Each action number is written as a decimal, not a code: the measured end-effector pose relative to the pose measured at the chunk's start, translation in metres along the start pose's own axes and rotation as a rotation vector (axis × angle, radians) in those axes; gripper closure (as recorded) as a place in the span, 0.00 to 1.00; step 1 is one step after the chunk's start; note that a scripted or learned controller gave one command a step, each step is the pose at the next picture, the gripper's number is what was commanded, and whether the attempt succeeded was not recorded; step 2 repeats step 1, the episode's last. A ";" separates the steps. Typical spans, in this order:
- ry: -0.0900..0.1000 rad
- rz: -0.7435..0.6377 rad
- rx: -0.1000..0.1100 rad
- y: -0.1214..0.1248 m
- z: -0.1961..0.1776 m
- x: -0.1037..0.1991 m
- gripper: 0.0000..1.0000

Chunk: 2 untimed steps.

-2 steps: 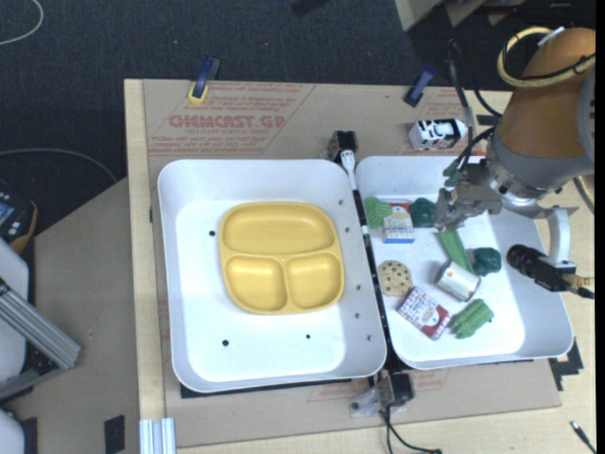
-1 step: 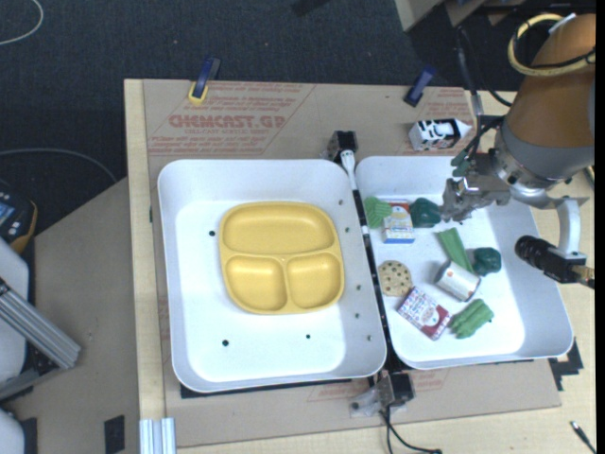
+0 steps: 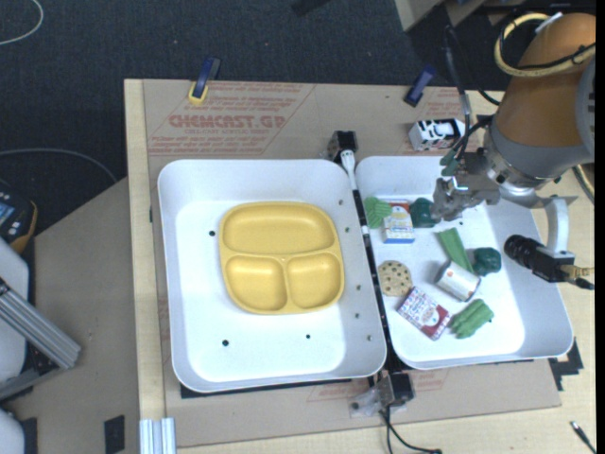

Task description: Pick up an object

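My gripper (image 3: 447, 202) hangs over the back of the right bin (image 3: 529, 334), reaching in from the right. Just left of it lie a dark green lump (image 3: 422, 215), a small white and blue carton (image 3: 398, 225) and a green piece (image 3: 378, 210). Below the gripper a long green pod (image 3: 454, 248) lies at a slant. Nearer the front are a dark green piece (image 3: 488, 260), a small white and red can (image 3: 458, 280), a round cookie (image 3: 393, 274), a red packet (image 3: 423, 311) and a green leafy piece (image 3: 471, 318). Nothing shows between the gripper and the bin floor.
The left bin (image 3: 189, 348) bears a yellow divided plate (image 3: 281, 254). A dividing rim (image 3: 364, 253) runs between the two bins. A small black and white thing (image 3: 436, 132) sits on the bench behind the right bin.
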<state>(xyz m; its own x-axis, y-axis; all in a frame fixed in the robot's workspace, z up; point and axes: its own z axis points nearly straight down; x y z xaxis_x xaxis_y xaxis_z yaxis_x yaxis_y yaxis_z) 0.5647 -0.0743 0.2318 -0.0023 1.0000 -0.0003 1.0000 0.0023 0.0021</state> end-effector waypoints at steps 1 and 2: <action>-0.001 0.003 0.000 -0.001 -0.002 -0.011 1.00; -0.001 0.003 0.000 -0.001 -0.002 -0.011 1.00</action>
